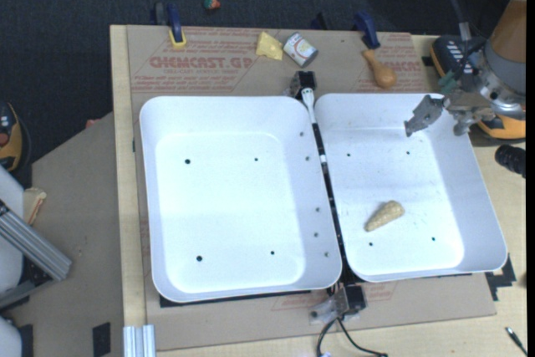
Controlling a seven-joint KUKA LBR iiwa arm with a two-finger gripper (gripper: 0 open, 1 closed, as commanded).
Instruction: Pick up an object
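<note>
Dark carpet surrounds a counter (134, 180) topped with brown cardboard printed in red lettering, and on it sit two shallow white bins side by side. One gripper (441, 117) hangs over the upper right corner of the right bin (468, 180), its two fingers spread apart with nothing between them. One object lies in that bin: a pale yellow cone-shaped piece (384, 216), below and a little to the left of the gripper, well apart from it, resting on the bin floor with open white space all round. The left bin (167, 180) lies farther left of the gripper, past the black divider (322, 171) where the two bins meet. Beyond the bins, up and to the left of the gripper, the cardboard carries one yellow wedge (269, 47), one small white-and-grey block (300, 49) just beside it, and one brown wooden pear-shaped piece (379, 69) nearest the gripper. Two blue clamps (174, 22) grip the far edge of the board. One tiny coloured scrap (212, 2) lies on the carpet beyond. Nothing lies between the gripper and the cone.
</note>
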